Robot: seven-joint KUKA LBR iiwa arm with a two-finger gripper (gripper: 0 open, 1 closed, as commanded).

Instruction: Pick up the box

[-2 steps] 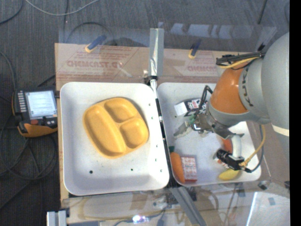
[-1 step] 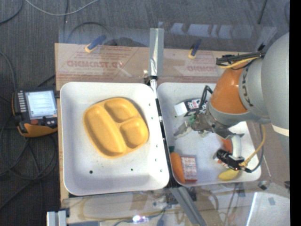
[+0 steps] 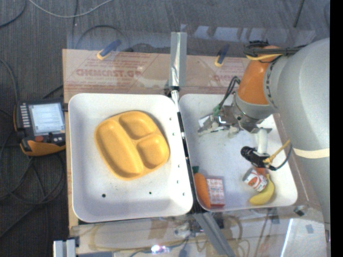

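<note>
box (image 3: 215,191) at right bin's (image 3: 236,159) front edge; gripper (image 3: 214,123) well behind, jaws' spread unclear.

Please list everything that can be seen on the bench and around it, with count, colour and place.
Bins: two, white, side by side on the bench.
Tray: one, yellow, three compartments, in the left bin.
Box: one, red and white, front edge of the right bin.
Orange item: one, beside the box.
Banana: one, yellow, front right corner of the right bin.
Pendant: one, dark with a screen, floor at left.
Arm: one, grey with orange band, over the right bin.
Gripper: one, over the right bin's rear.
</note>
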